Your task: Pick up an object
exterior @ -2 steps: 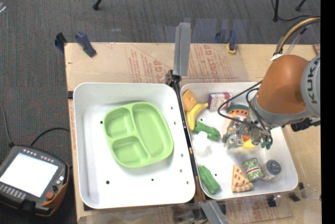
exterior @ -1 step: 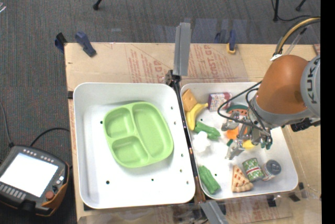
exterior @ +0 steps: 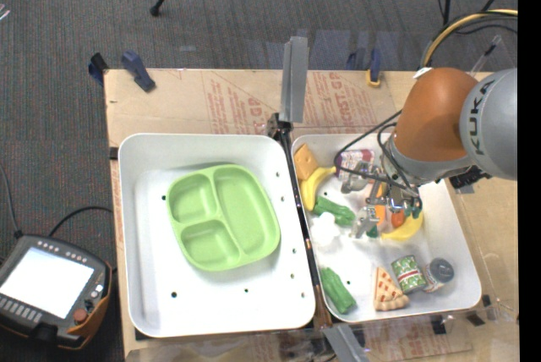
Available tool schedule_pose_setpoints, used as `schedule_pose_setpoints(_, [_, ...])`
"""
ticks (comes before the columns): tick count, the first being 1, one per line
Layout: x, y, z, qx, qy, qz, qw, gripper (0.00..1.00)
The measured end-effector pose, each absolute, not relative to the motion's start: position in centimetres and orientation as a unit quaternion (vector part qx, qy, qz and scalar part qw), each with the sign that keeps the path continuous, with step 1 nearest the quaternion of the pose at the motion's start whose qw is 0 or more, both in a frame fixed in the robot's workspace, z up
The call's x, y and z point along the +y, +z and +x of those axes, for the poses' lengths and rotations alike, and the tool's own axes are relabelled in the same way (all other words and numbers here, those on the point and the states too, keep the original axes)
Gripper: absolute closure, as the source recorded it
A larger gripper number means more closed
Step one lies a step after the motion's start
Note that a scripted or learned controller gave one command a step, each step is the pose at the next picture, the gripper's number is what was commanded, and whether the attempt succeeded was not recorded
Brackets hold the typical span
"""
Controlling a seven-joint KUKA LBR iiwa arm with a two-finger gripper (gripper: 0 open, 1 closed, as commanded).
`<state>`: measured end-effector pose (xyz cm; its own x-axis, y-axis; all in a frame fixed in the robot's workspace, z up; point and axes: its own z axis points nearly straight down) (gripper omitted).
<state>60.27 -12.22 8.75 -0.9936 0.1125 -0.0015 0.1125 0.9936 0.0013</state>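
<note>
White bins, 2 of them, sit side by side on the counter (exterior: 203, 98). The left bin (exterior: 139, 183) carries 1 green divided plate (exterior: 224, 216). The right bin (exterior: 461, 267) carries the loose objects: a yellow banana (exterior: 314, 183) and an orange wedge (exterior: 304, 160) near its far left corner, a green pepper-like piece (exterior: 336, 210) and a white lump (exterior: 325, 229) along its left side, a green pickle-like piece (exterior: 338, 290) at its near left edge, a pizza slice (exterior: 388, 291), a red-and-green can (exterior: 408, 274) and a small grey tin (exterior: 440, 271) toward its near right corner.

Gripper (exterior: 376, 212) hangs low over the middle of the right bin. Whether it is spread or closed cannot be judged here, as metal parts and clutter overlap at its tip. No object can be confirmed as held.

Nearest candidates: an orange piece (exterior: 397, 215) on a second yellow item (exterior: 407, 229) lies just right of the tip, and the green pepper-like piece lies just left of it, its long axis running from the bin's far left toward its centre. Which one is targeted cannot be determined.

Arm pose: the grey arm (exterior: 499, 128) enters over the bin's right edge, its orange band (exterior: 435, 123) above the wrist, the wrist turned down toward the bin floor, with cables (exterior: 359, 153) looping on its left.

Judgement: the pick is at the descent or closing stage and is not yet completed. Crowding around the tip risks a missed or double contact.
</note>
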Motion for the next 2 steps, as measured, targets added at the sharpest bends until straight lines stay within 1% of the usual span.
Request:
schedule_pose_setpoints(1, [-14.2, 8.8, 57.1, 0.995, 0.0008, 0.103, 0.000, 0.00])
schedule_pose_setpoints(2, [-14.1, 9.8, 57.2, 0.995, 0.0011, 0.100, 0.001, 1.00])
